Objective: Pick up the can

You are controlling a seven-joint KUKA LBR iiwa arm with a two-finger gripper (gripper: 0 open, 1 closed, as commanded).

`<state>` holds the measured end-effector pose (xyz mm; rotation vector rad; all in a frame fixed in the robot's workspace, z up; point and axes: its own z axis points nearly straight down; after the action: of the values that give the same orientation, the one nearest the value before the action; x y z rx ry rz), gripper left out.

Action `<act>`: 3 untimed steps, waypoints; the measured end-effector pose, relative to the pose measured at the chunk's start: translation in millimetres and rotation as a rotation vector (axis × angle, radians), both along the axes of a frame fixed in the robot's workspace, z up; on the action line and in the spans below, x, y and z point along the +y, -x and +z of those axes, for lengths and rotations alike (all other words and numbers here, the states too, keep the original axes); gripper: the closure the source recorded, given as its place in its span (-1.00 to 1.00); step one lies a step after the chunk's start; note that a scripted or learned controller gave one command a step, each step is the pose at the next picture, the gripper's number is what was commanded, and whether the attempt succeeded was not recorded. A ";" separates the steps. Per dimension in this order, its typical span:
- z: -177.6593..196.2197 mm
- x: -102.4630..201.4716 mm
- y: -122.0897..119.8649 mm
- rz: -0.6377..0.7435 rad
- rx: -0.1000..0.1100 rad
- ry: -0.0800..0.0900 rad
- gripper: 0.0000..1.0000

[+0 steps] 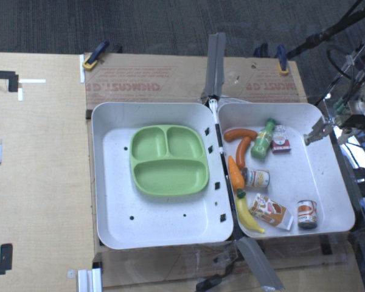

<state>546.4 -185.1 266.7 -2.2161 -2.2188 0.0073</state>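
The can (307, 214) stands at the five o'clock corner of the right bin (331, 181), with an orange-and-white carton (271, 212) just beside it at nine o'clock and a banana (246, 215) beyond. My end effector (319, 129) hangs over the bin's two o'clock rim, well apart from the can; I cannot tell its state. Cardboard (134, 81) on the worktop (30, 163) reads "CHEMCAST GP", upside down.

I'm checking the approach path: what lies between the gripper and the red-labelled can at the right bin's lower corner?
Bare white bin floor in the camera view between gripper and can.
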 end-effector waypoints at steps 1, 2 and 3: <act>-162.8 -8.0 54.7 -0.202 0.000 -0.001 -1.00; -177.0 -23.9 68.2 -0.134 -0.003 -0.004 -1.00; -170.9 -24.9 68.0 -0.138 0.000 -0.003 1.00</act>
<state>478.4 -209.9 95.8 -2.3620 -2.0593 0.0032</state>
